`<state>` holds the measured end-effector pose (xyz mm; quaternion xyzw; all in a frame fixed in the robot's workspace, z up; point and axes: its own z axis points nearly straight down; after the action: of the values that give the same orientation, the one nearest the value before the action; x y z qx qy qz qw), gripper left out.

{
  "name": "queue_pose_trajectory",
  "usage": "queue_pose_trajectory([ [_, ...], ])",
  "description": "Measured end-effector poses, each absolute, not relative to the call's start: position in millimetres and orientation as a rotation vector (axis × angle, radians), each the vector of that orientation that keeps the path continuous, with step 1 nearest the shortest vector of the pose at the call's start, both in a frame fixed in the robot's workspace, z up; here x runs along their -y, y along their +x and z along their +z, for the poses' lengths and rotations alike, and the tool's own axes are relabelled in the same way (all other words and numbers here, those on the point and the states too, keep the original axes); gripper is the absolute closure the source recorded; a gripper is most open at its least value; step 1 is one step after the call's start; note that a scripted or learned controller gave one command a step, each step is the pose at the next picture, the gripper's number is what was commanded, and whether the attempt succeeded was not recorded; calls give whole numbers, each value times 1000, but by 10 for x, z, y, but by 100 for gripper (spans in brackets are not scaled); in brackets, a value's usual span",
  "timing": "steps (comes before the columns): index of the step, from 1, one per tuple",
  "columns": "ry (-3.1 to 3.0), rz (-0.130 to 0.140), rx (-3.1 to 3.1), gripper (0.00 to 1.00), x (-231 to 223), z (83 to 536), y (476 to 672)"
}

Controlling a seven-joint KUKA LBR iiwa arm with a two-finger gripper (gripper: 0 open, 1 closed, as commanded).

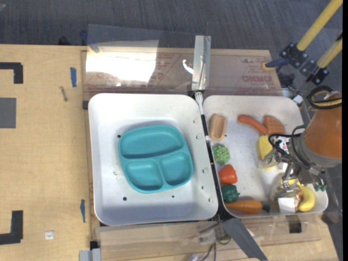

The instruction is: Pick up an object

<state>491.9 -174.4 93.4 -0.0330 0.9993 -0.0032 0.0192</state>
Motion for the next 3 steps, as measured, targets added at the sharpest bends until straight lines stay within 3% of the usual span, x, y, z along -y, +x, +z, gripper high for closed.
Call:
queue_pose_trajectory([
  [1,173,-2,-3125,0,1286,885,5126],
  [2,309,-1,-3115,0,1333,1318,5791],
  [3,395,2,-3110,0,1442,882,5817],
])
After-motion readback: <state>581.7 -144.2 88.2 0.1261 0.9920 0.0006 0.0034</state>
